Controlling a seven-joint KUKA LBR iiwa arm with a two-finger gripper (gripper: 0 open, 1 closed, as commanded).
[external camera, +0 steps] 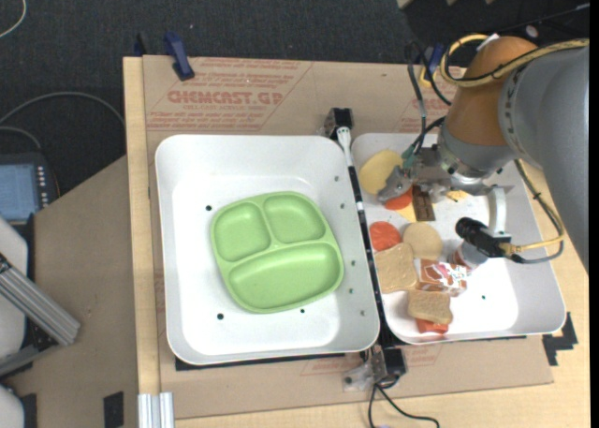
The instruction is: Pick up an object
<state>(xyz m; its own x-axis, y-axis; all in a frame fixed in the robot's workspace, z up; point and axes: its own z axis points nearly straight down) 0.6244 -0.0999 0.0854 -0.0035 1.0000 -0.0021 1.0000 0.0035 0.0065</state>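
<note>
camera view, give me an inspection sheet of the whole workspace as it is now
surface: cardboard-topped bench with left bin and right bin side by side
job's things: toy food heaped in right bin: yellow piece, red piece, bread slices, wrapper
clutter: green tray in left bin
grippers: claw low over the food at right bin's far end
cables: yellow cable by the wrist; wires at front edge
surroundings: dark floor, blue clip
</note>
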